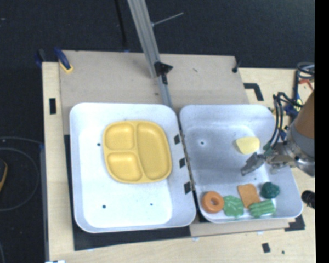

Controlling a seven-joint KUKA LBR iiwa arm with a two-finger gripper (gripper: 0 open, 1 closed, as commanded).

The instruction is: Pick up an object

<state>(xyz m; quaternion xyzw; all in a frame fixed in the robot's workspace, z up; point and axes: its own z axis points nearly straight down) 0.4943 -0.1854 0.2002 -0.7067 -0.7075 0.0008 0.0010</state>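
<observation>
The right bin (219, 119) holds a pale yellow piece (247, 144) near its middle right. Along its front edge lie an orange ring (212, 201), a light green lump (233, 206), an orange-brown block (248, 194), a green ridged piece (262, 207) and a dark green round piece (270, 190). My gripper (253, 164) reaches in from the right and hangs just below the pale yellow piece, above the bin floor. Nothing shows between its fingers.
The left bin (88, 201) carries a yellow divided plate (137, 150). A metal pole (145, 32) rises at the back between the bins. The arm's wrist and cables (296, 125) crowd the right bin's right edge.
</observation>
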